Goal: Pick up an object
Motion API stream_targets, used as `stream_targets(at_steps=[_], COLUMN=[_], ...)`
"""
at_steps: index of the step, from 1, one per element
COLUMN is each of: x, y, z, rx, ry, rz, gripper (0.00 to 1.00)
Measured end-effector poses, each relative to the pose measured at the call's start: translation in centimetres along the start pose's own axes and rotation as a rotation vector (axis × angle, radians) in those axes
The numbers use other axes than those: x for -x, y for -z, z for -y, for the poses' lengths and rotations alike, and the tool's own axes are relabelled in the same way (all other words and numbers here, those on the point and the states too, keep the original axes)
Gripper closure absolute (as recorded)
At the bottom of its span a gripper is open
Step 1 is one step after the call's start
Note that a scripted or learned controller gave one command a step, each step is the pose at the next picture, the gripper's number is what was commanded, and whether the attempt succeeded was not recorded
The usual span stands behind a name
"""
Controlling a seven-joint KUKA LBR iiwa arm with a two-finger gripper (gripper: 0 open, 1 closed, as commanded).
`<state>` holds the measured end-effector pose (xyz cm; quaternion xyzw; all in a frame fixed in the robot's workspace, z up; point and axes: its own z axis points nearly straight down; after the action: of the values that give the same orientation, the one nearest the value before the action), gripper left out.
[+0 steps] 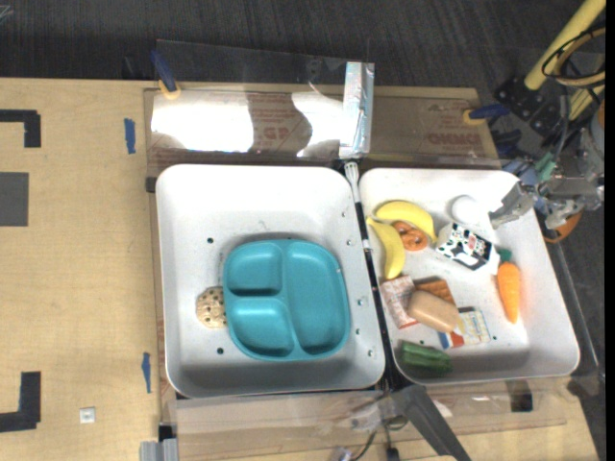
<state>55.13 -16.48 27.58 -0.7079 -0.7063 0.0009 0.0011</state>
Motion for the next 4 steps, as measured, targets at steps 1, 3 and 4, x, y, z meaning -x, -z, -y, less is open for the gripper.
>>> stream_targets(at_steps=[1, 3, 4], x=[-2.9, -3.3, -3.3], y=[-13.7, -17.1, -17.1], z=[6.4, -1.7, -1.6], rx=[-0.003, 0.028, 0.027], ry=[-0.005, 0.19, 0.19], rz=[-0.001, 0.007, 0.008], gripper=[0.0, 1.0, 0.0])
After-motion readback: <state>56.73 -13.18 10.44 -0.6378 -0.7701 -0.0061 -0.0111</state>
